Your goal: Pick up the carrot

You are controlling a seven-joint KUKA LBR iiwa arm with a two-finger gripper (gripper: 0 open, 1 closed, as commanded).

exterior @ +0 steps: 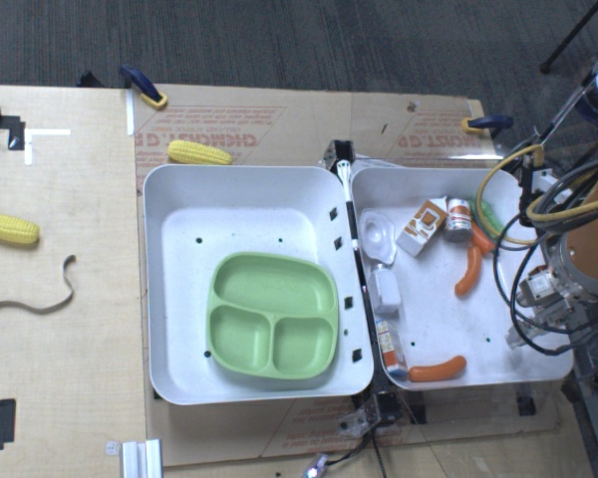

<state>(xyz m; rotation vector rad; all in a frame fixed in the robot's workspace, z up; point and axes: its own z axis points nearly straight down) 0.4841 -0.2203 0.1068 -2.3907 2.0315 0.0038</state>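
I see the arm (578, 257) at the right edge of the camera view, over the right rim of the right bin (498, 361). What shows is the orange band, a grey housing and a tangle of black and yellow cables (523, 207) looping over the bin's right side. Can't tell the end effector's state from here.

The carrot (469, 269) is in the right bin, right of centre, orange, lying on a slant with its far end up by a small can (459, 218) and a bit of green at that end. It's lying free on the bin floor, nothing gripping it. Cable loops pass just right of it.

Other stuff in the right bin: a small orange-and-white carton (422, 227) left of the can, a clear plastic cup (377, 237) on the far-left side, a grey-white block (384, 291) nearer along the left wall, a small labelled tube (387, 347) below that, and a sausage-like orange-red piece (437, 369) at the near edge.

The left bin (169, 297) holds a green divided plate (274, 316), three compartments, sitting slightly near of centre.

Outside the bins: one corn cob (198, 152) on the cardboard just past the left bin's far rim, another corn cob (8, 228) on the bench at far left, and a thin grey snake-like strip (35, 297) near that. Blue clamps (143, 85) hold the cardboard's far corners.
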